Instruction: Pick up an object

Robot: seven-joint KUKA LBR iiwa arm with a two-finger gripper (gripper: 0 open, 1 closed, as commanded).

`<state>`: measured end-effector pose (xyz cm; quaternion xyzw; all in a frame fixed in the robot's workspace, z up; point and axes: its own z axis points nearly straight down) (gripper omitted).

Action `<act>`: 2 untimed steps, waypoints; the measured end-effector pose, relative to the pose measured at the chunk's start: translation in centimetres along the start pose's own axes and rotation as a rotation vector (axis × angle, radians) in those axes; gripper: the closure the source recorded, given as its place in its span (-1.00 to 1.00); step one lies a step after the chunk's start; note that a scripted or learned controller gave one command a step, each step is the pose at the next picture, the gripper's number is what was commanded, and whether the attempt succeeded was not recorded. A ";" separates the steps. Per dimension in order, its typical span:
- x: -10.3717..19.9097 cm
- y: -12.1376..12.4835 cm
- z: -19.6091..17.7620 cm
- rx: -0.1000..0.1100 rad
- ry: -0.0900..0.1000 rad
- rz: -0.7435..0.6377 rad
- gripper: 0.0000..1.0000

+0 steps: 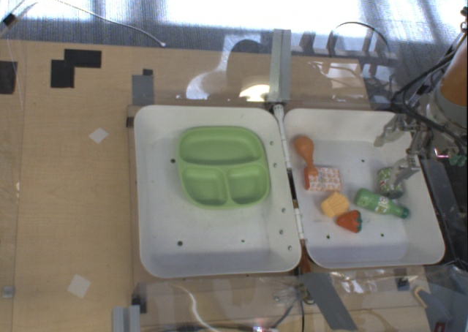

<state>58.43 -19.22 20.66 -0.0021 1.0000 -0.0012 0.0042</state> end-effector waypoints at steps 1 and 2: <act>-5.1 2.9 11.6 0.000 -0.009 0.157 -1.00; -5.4 3.0 10.3 0.001 -0.017 0.151 1.00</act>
